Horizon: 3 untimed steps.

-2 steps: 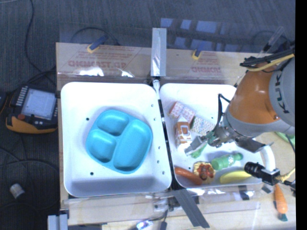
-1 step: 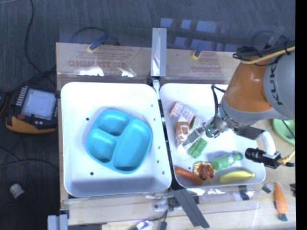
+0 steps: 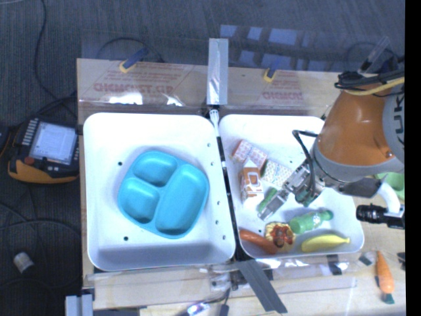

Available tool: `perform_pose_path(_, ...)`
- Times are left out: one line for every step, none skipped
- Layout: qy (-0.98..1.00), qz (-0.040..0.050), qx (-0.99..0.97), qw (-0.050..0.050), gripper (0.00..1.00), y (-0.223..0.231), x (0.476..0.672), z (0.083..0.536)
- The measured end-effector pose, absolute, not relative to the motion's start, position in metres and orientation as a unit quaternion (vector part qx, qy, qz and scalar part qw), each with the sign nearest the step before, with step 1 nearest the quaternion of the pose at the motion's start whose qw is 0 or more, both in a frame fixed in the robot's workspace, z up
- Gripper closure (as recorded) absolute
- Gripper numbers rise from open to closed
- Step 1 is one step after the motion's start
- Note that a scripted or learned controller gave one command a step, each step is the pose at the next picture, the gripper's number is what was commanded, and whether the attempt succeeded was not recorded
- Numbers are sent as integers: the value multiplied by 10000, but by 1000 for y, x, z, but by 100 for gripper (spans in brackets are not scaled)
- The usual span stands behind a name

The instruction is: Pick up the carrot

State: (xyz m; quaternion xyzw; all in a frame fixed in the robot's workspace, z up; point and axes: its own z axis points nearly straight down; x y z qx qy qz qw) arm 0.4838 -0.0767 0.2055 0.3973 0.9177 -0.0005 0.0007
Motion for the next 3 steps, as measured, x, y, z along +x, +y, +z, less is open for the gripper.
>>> perform_pose_path(9323, 19, 3617, 79, 0, -152, 489, 92)
perform_pose_path(9367, 14, 3501, 73, 0, -97, 488, 89)
perform_pose_path(9367, 36, 3501, 60, 100, -95, 488, 99)
